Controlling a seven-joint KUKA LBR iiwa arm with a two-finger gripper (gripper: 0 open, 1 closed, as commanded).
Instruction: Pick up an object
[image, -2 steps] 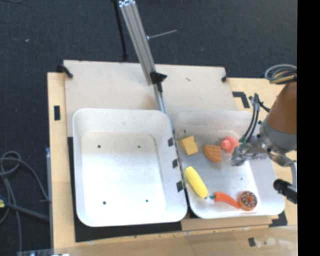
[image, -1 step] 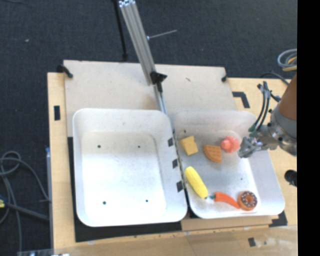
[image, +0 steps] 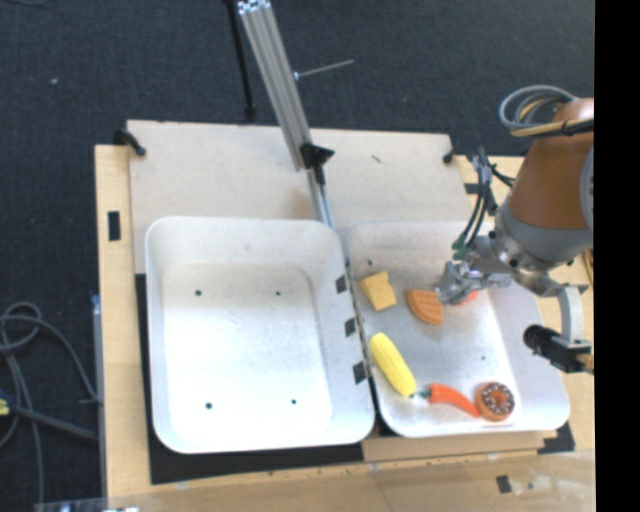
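Five items lie in our right bin (image: 530, 400) | gripper (image: 456, 287) low, just right of the orange wedge (image: 426, 306); finger state we cannot tell | next: centre over wedge, descend squarely, close.

two white bins (image: 250, 330) (image: 530, 400), one corn cob (image: 393, 364), one carrot (image: 452, 398), one doughnut (image: 495, 400), one cheese wedge (image: 378, 291), one bread piece (image: 426, 306)

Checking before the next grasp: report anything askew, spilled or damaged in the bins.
Nothing stands out. The cheese wedge, croissant, corn cob, carrot and donut lie loose but intact inside the right bin.
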